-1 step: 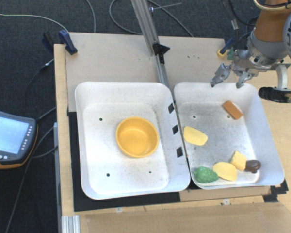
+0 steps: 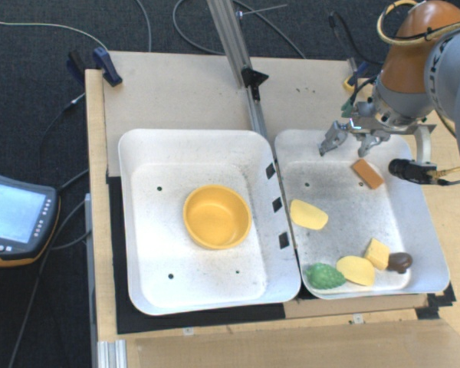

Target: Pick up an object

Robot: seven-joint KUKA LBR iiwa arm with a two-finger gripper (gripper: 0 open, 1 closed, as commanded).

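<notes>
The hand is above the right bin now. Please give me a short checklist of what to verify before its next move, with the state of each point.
1. Hand carries nothing between its fingers: ok, the fingers are spread and nothing sits between them.
2. A target lies close: ok, the orange block lies just below and right of the hand.
3. Orange block stands apart from other things: ok, bare bin floor around it.
4. Hand is centred over the block: not ok, it hangs to the upper left.
5. Height of the hand above the right bin: cannot tell.
6. Yellow bowl is out of the path: ok, it sits in the left bin.
</notes>
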